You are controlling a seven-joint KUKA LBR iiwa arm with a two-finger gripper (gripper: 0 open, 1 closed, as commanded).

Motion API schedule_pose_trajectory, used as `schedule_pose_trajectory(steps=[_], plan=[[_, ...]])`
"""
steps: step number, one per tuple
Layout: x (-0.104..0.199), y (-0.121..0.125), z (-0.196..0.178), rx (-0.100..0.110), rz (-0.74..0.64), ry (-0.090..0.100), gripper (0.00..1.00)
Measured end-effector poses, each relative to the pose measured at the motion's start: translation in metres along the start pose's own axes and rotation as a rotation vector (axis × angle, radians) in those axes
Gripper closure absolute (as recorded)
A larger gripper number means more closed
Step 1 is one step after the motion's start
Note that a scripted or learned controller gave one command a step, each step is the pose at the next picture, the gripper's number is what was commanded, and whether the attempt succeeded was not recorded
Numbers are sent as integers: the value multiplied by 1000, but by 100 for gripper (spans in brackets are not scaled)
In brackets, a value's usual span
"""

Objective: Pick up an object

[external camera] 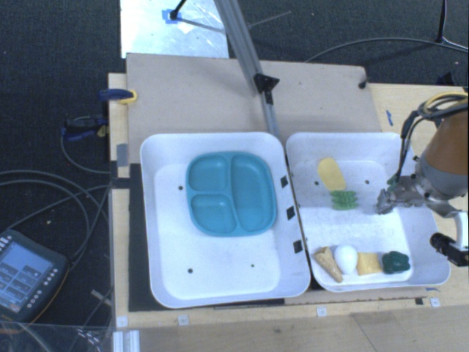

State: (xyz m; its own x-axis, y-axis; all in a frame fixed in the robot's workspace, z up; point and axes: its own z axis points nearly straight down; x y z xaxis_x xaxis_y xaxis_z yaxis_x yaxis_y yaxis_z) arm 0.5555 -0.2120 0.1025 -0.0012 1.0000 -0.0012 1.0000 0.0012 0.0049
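Over the right bin [366, 144], toward its 3 o'clock side: gripper [386, 201], finger state cannot be told, nothing seen held. At its 9 o'clock: green spiky item [343, 199]; yellow piece [330, 173] beyond. At 6 to 7 o'clock, a row: cone [327, 262], white egg [346, 258], yellow block [368, 263], dark green item [396, 262]. Left bin [165, 270]: teal divided plate [230, 193].

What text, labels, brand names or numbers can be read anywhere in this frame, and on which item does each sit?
None can be read.
Handheld control pendant at the lower left: its screen shows a grid of buttons, too small and blurred to read.
Teal divided plate, left bin, right bin, and the toy food along the right bin's near edge: no markings visible.
Arm and tool: no legible label.
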Motion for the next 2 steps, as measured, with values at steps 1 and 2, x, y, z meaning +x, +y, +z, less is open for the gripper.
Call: schedule_pose_trajectory(steps=[1, 2], plan=[[-3, 9, -62, -4, -5, -2, 100], [-1, 13, -127, -4, -6, -2, 100]])
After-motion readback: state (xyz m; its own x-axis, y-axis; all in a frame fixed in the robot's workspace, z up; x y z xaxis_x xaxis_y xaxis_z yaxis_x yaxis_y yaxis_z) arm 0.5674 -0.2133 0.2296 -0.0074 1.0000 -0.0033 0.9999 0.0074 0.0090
